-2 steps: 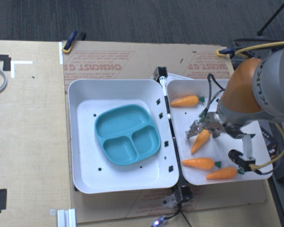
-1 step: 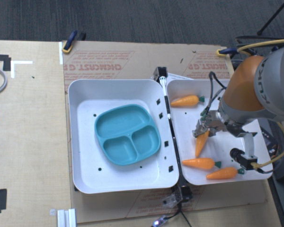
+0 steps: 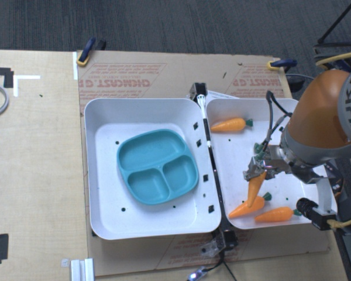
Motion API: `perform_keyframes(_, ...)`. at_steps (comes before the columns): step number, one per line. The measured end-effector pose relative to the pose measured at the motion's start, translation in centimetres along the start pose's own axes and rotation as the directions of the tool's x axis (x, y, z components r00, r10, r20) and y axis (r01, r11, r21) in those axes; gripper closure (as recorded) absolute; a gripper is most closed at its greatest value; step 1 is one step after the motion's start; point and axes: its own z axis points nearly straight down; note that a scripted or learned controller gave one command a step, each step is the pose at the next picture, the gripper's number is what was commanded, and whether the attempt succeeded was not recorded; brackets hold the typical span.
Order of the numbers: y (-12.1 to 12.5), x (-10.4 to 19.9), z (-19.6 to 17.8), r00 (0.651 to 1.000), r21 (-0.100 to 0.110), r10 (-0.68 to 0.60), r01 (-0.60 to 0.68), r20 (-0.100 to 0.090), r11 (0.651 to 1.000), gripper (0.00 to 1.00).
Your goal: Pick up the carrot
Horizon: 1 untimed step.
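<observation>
Grasp step: pincer (image 3: 256, 172) clenched on carrot (image 3: 256, 189) top, in right bin (image 3: 234, 174). Next: lift straight, clear neighbouring carrots.

Orange carrots (image 3: 229, 124) lie in a white bin (image 3: 234, 157); the divided plate (image 3: 157, 166) is teal.

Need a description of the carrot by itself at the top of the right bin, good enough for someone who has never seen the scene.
Start at the right bin, the one beside the bin holding the teal divided plate. Along its far wall lies the lone carrot, lengthwise, green stem end pointing right. It sits apart from the carrots near the gripper and front wall.
</observation>
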Motion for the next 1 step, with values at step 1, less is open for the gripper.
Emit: perform_keyframes(1, 0.09, 6.5, -0.01, 1.0, 0.0, 0.0, 0.0, 0.0, 1.0, 1.0)
